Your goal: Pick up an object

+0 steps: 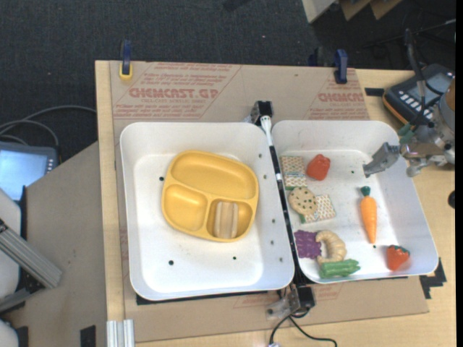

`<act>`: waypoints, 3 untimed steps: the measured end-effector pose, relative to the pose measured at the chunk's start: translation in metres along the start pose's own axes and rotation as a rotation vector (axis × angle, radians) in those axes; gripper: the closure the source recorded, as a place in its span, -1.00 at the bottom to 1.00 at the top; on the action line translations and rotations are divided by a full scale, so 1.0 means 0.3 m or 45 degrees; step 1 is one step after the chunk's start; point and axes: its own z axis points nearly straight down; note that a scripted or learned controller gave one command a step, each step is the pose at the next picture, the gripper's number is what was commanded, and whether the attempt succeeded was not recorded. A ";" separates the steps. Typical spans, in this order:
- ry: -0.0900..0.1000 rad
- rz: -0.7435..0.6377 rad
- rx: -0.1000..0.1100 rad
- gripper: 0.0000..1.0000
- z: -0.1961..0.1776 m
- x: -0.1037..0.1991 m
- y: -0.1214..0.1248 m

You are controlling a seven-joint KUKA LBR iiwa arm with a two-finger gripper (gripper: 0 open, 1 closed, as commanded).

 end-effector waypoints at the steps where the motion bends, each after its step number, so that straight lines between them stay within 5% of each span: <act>1: 0.001 0.002 0.007 -1.00 0.614 -0.136 0.082; 2: -0.003 0.002 -0.005 1.00 0.552 -0.134 0.088; 3: 0.002 -0.012 -0.008 1.00 0.532 0.113 0.306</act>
